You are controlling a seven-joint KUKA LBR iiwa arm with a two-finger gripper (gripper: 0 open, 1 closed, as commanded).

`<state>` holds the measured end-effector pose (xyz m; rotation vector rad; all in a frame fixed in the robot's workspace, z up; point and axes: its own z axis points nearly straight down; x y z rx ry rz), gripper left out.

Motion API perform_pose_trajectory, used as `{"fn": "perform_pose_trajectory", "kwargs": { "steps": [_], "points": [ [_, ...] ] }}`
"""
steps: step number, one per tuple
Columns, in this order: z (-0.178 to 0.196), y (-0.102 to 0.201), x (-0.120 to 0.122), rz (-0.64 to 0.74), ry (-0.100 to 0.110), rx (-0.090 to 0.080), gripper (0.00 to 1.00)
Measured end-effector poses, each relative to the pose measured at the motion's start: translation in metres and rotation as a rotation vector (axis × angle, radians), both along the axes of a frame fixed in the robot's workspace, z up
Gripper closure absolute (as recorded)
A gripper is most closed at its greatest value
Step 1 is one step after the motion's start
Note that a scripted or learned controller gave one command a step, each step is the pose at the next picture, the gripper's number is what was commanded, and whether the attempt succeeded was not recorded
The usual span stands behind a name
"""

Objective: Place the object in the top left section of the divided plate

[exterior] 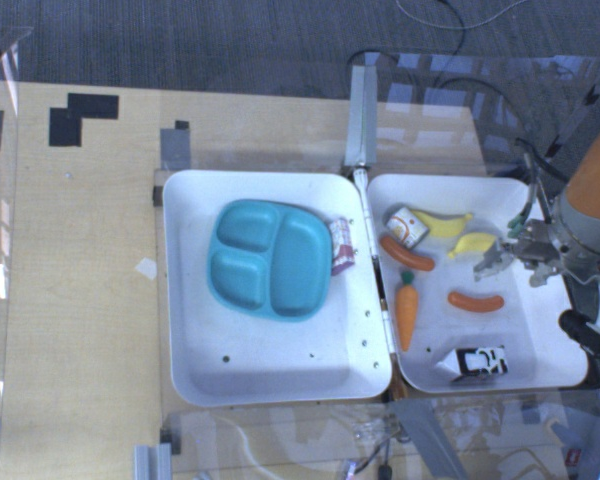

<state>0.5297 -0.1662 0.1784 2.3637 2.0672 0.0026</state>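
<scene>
The blue divided plate (270, 258) lies in the left bin (270, 373), with nothing in any of its sections. A small purple and white packet (341, 245) leans against the plate's right rim. My gripper (515, 266) hangs over the right side of the right bin (545, 353), open, with nothing between its fingers. It is just right of a yellow banana piece (472, 244) and above and right of a red sausage (475, 302).
The right bin also holds a small can (407, 226), a second banana (446, 224), another sausage (407, 253), a carrot (407, 313) and a black and white object (480, 361). A metal divider (361, 118) stands behind the bins.
</scene>
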Motion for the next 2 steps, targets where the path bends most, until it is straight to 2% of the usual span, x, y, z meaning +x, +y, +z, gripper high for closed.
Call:
{"fn": "perform_pose_trajectory", "kwargs": {
  "steps": [1,2],
  "points": [
    [0.011,0.001,0.002,0.004,-0.005,0.000,1.00],
    [-0.014,-0.030,-0.042,0.018,-0.002,-0.001,1.00]
  ]
}}
